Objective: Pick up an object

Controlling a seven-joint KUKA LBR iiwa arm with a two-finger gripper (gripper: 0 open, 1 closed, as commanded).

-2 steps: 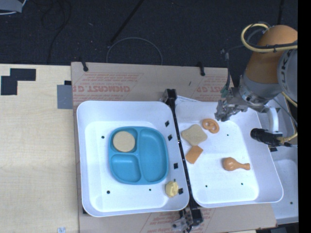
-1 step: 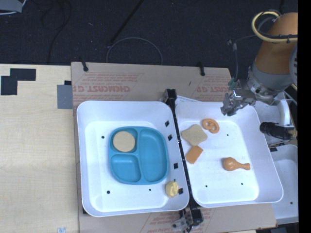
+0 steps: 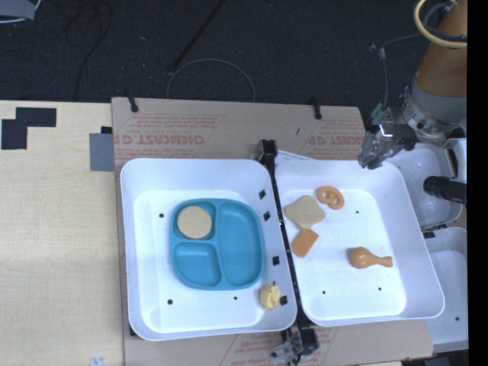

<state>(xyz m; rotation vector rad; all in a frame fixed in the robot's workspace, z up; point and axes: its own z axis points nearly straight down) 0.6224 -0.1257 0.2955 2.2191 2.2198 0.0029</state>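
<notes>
The right bin (image 3: 415,280) holds a tan bread slice (image 3: 305,211), an orange cheese wedge (image 3: 305,242), a pretzel (image 3: 330,197) and an orange drumstick (image 3: 368,259). In the left bin (image 3: 145,311) lies a blue divided plate (image 3: 229,246) with a round tan cookie (image 3: 194,222) in its upper-left compartment. A small yellow lump (image 3: 269,296) rests beside the plate's lower right corner. My gripper (image 3: 374,155) hangs over the far right corner of the right bin, apart from all the items, with nothing seen in it.
A black divider (image 3: 278,227) joins the two bins. Brown cardboard (image 3: 229,132) lies under them. The arm's grey and orange body (image 3: 441,75) stands at the upper right. Pale bench surface (image 3: 53,242) spreads to the left.
</notes>
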